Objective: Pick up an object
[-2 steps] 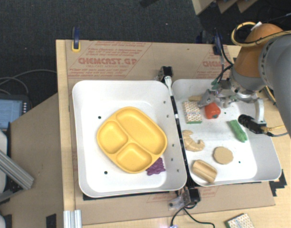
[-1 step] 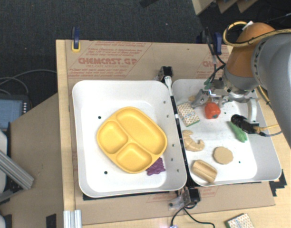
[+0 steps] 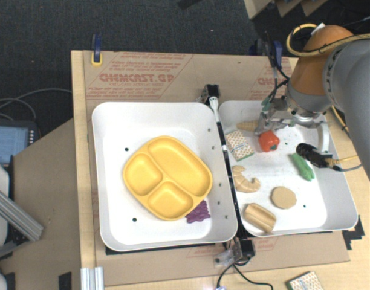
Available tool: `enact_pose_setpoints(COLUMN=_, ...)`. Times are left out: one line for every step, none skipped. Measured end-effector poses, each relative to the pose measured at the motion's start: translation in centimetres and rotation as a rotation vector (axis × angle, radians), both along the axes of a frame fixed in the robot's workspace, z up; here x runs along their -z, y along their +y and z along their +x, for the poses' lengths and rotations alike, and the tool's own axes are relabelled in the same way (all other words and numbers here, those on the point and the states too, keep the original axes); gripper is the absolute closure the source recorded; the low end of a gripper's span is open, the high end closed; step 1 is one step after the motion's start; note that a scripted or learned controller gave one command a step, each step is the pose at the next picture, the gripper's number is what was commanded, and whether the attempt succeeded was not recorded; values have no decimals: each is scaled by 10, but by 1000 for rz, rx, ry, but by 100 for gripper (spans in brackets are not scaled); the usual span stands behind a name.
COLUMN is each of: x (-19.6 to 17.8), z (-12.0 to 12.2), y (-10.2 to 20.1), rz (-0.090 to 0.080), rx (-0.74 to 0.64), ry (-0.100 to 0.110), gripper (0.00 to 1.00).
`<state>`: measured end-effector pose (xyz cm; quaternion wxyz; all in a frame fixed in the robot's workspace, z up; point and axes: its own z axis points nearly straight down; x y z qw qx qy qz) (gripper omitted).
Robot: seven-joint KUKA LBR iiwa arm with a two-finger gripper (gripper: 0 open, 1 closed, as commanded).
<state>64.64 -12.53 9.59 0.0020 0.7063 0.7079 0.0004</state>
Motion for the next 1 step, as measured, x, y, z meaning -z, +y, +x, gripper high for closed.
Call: enact_pose_setpoints(x=-94, z=-75, y=87, rz=7, rx=-5, ry=4, gripper=100)
